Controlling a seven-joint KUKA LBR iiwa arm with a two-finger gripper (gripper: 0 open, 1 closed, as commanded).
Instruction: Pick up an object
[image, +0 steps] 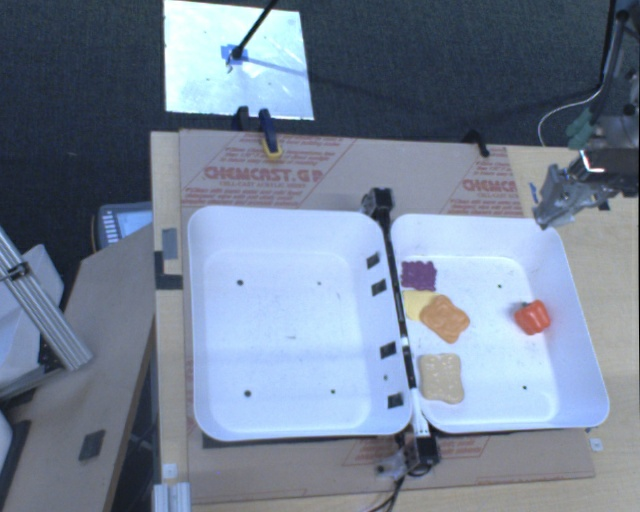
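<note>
The right bin (560, 300) holds a purple grape cluster (418, 274), a yellow piece (413, 303) partly under an orange waffle-like piece (444, 318), a tan bread-like piece (441, 378) and a red-orange pepper (532, 317). My gripper (553, 206) hangs at the far right, above the back right corner of the right bin, well apart from all the objects. Nothing shows between its fingers.
The left bin (285, 320) lies beside the right one, joined by a black clamped divider (385, 290). Both rest on a cardboard sheet (300, 170) on the bench. A shiny metal plate (238, 58) lies at the back. A cable (565, 110) loops near the arm.
</note>
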